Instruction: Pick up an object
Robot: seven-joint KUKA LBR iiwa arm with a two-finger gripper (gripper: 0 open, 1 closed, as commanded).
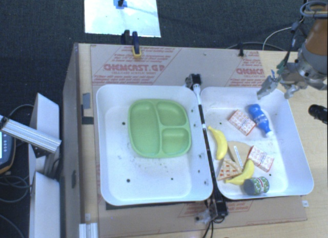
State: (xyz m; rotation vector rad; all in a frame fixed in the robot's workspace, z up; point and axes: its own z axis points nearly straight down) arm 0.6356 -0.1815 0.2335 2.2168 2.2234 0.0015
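White plastic right bin [297,145] holds the loose items: blue bottle [260,119], two bananas [219,142], patterned flat packs [241,122], a round green-grey can [255,185]. Left bin [110,145] carries a green compartment tray [159,128]. Gripper [277,87] hovers over the right bin's far edge, fingers spread, nothing between them. Bins sit on printed cardboard [154,65]; dark carpet beyond.

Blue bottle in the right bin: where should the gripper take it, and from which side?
Grip the blue bottle across the middle of its body, coming straight down. It lies flat, its long axis slanting down-right, so close across its width. The gripper hangs open just above it.
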